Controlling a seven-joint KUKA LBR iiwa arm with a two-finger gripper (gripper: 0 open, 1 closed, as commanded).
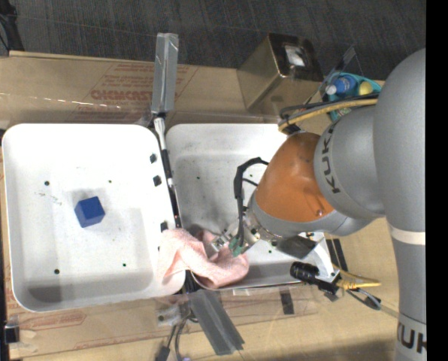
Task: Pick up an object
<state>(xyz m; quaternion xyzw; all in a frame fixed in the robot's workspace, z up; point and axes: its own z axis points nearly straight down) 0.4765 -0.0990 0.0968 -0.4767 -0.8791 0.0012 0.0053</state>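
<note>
A pink cloth [195, 259] lies crumpled at the near left corner of the right bin [209, 156], draped partly over the bin's rim. My gripper [230, 244] is low in that bin, right at the cloth's right end, and seems to touch it. The arm's orange wrist hides most of the gripper, and I cannot make out its state. A small blue cube [89, 210] sits alone in the middle of the left bin [28, 149].
The grey arm covers the right half of the right bin. A metal divider post [164, 74] stands between the bins at the back. A tan box [280, 70] sits behind the right bin on the cardboard.
</note>
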